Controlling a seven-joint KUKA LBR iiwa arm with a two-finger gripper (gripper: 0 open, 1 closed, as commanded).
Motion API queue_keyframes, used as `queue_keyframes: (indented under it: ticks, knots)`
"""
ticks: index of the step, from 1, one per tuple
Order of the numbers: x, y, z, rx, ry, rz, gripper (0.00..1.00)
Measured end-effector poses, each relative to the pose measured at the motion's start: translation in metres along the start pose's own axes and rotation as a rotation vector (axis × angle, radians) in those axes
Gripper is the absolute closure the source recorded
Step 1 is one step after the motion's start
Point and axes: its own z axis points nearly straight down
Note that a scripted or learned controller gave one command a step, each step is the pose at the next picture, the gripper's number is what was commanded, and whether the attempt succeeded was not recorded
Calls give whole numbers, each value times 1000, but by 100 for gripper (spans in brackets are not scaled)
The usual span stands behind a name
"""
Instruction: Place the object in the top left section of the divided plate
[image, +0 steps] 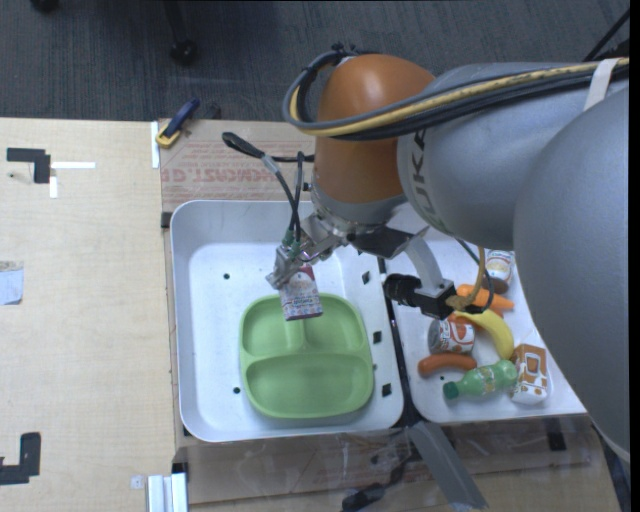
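Observation:
A green divided plate (305, 385) lies in the left white bin (205, 330). My gripper (295, 268) hangs over the plate's far edge, above its upper sections. It is shut on a small packet (300, 300) with a grey and red label, which dangles from the fingers just above the plate's rim near the divider between the two top sections. The big orange band and grey arm cover the space to the right and behind.
The right bin (440, 400) holds a banana (492, 327), a carrot (480, 297), a sausage (445, 363), a green bottle (482, 380), a can and small cartons. A wooden bench top (80, 300) stretches left. Black cables hang near the wrist.

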Motion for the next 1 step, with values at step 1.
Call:
queue_keyframes:
  ticks: [1]
  knots:
    - [0, 0, 0, 0, 0, 0, 0]
